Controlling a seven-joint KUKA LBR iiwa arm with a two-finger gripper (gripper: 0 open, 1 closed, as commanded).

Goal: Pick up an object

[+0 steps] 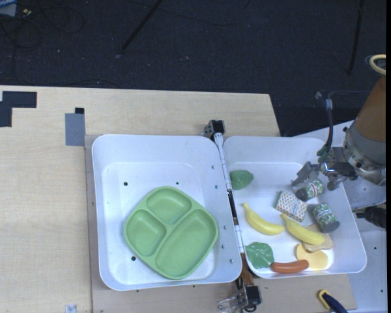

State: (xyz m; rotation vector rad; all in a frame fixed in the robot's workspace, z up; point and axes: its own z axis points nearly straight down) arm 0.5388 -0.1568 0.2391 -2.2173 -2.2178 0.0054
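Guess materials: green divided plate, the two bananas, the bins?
Green divided plate: likely matte moulded plastic, one even colour. Bananas: probably toy plastic or rubber, flat uniform yellow. Bins: thin white plastic, rounded corners, slight sheen.

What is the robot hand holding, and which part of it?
It can't be told. The gripper hangs low over the right bin, close above a small patterned can, but the picture doesn't show anything clearly between its fingers.
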